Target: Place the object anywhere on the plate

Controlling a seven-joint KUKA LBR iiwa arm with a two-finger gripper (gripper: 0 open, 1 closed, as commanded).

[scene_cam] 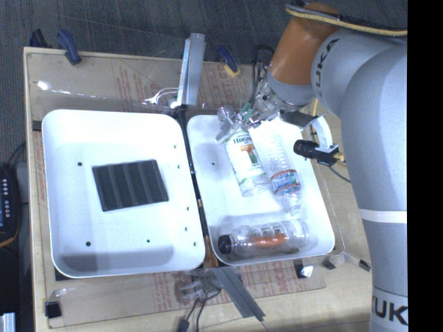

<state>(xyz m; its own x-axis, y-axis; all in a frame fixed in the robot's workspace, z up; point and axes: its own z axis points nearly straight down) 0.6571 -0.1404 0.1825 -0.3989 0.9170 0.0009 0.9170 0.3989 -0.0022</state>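
Observation:
A dark grey ribbed plate lies flat in the middle of the left white bin. The right bin holds three clear bottles. One has a white label, one a blue and red label, and one with a black cap lies across the front. My gripper is low over the back of the right bin, right at the top end of the white-label bottle. Whether it touches that bottle is not visible.
The raised divider where the two bins meet runs between the bottles and the plate. A metal upright stands behind the bins. Blue clamps sit on the bench's back edge. My arm covers the right side.

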